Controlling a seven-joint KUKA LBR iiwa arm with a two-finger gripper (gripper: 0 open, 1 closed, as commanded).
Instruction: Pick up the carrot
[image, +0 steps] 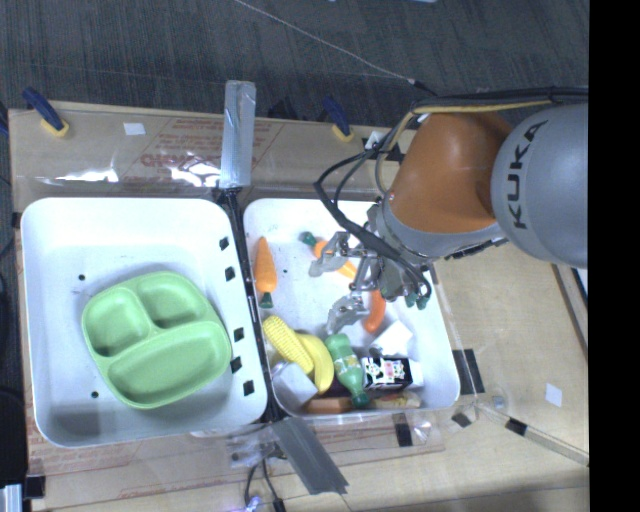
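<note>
Carrot (264, 266) is lying in the right bin (440, 345), upper left part of it, close along the divider wall, well apart from the clutter lower down. I'm reading its long axis as running nearly top-to-bottom in the frame, tilted slightly; green stub at the lower end, orange body tapering toward the top.

I'm judging it as a light, rigid plastic toy: smooth skin, probably a bit slippery, no crush risk. I'm planning to take it across the thick middle of the orange body, fingers closing left-right across the axis. The divider wall is sitting tight on its left side, so finger clearance there is looking marginal.

Tool (341, 282) is hovering centre-right of the frame over the middle of the right bin, to the right of the carrot, fingers spread apart with nothing between them. A second orange piece (375, 314) is sitting just beside the lower finger; I'm not treating that one as the target.

Corn (285, 341), green bottle (347, 366) and green plate (155, 337) in the left bin (40, 300) aren't in the way.
</note>
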